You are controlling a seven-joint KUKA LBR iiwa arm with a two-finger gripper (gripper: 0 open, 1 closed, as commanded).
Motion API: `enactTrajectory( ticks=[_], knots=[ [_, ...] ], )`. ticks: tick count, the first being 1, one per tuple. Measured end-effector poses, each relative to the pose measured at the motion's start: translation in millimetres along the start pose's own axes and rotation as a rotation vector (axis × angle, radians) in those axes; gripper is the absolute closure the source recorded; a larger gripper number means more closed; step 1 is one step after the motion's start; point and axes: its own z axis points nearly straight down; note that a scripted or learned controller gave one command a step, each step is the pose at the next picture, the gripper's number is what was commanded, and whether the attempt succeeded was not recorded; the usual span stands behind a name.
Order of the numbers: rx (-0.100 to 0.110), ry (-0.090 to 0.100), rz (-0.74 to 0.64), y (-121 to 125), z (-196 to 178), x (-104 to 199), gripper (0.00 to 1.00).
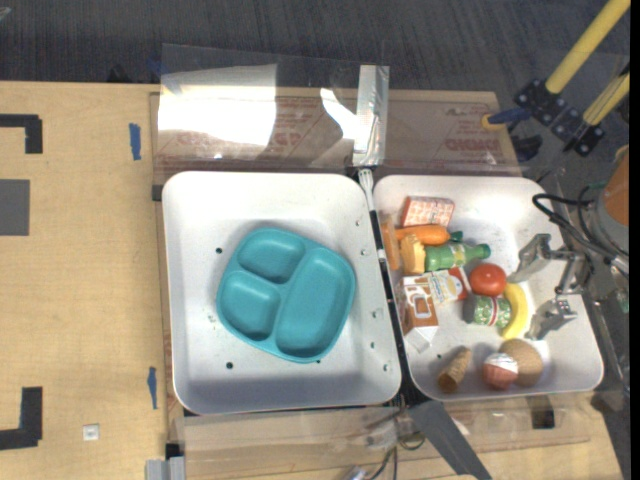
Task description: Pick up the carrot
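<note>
the carrot (426, 235) lies near the top of the right bin (580, 373), just above a green bottle (455, 257) and below a small box (427, 211), while the gripper (548, 283), fingers spread open and empty, hovers at the bin's right side.

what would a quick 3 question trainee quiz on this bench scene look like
1. True or false: the carrot lies in the bin that holds the teal plate.
2. What touches the carrot's lower side? A) green bottle B) banana C) cork
3. Fill in: the gripper is over the ____ bin.

Key: 1 false, it lies in the right bin with the other toy foods. 2 A. 3 right.
</note>
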Motion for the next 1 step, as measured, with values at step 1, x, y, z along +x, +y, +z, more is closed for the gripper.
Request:
enactTrajectory(
  ticks=[1],
  knots=[
    [-0.001, -0.008, 0.417, 54.0, -31.4, -45.9, 0.0]
  ],
)
